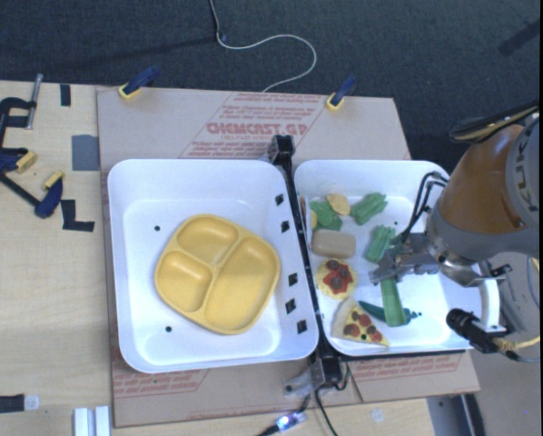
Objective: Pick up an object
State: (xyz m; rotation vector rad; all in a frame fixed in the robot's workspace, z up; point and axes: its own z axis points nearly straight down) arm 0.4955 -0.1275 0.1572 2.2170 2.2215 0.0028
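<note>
My gripper [391, 266] hangs low over the right bin [430, 330], just above a long green toy vegetable [394, 305]. Whether it holds anything is hidden by the wrist. Around it lie toy foods: a green pod [379, 242] right beside the gripper's left, a green piece [370, 207] and a yellow piece [338, 204] at the back, a green leaf [324, 215], a tan bread roll [333, 242], a small round pizza [337, 278] and a pizza slice [359, 326] at the front.
The left bin [131, 243] holds a yellow divided plate [218, 272]. A black divider [294, 234] runs between the bins. Clamps [8, 143] lie on the bench at far left. The grey and orange arm [489, 207] covers the right bin's right side.
</note>
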